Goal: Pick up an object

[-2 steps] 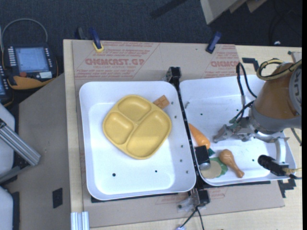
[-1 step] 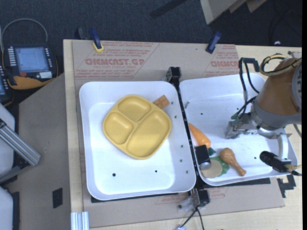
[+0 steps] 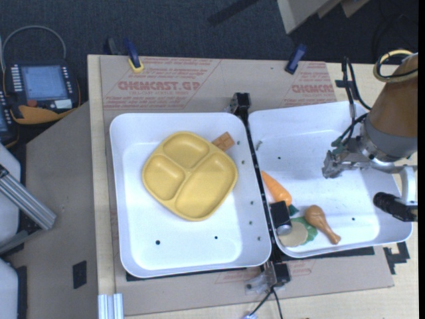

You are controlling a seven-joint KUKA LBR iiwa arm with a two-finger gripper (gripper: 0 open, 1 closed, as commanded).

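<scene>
Camera view: the toy drumstick (image 3: 323,222) lies below and a little left of the gripper (image 3: 334,163), near the right bin's (image 3: 312,130) front rim, touching a green disc (image 3: 297,235). Left of it sit a small black-and-silver object (image 3: 281,217) and a toy carrot (image 3: 275,187) along the bin's left wall. Nothing is between the gripper's fingers; whether they are apart I cannot tell. Bare white floor surrounds the gripper. Further left, a yellow divided plate (image 3: 190,175) fills the middle of the left bin (image 3: 133,231) on the worktop (image 3: 199,75).

Teach pendant (image 3: 41,88) left of bench — blue clamps (image 3: 135,55) on cardboard (image 3: 199,85).
</scene>
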